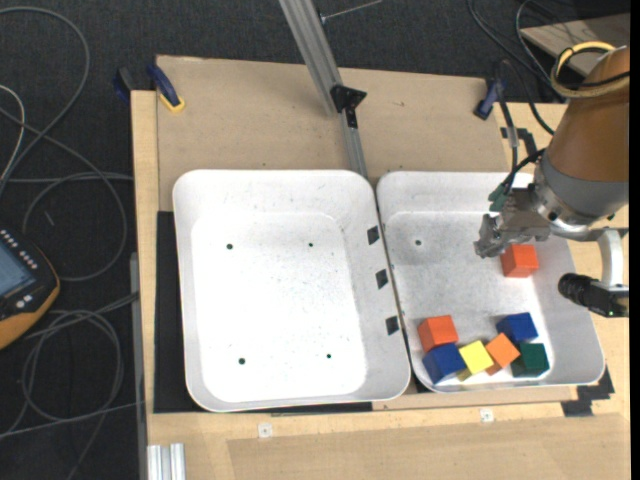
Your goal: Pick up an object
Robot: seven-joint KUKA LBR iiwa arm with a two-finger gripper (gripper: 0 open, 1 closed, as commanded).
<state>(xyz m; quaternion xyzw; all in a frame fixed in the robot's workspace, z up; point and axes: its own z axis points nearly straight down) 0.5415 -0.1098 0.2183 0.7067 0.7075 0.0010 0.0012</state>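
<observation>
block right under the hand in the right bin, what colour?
Orange. The block sits just below the hand, clearest in the camera view.

Both bins point(275, 193) white w/ fine dark speckles. Blocks: orange-red point(519, 260), orange point(436, 330), blue point(444, 362), yellow point(475, 357), 2nd orange point(502, 349), 2nd blue point(517, 326), dark green point(533, 359). Counter point(250, 108) light tan wood. Arm point(592, 138) orange band over grey.

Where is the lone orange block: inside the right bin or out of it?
Inside: the orange block lies within the right bin walls, beside the gripper.
</observation>
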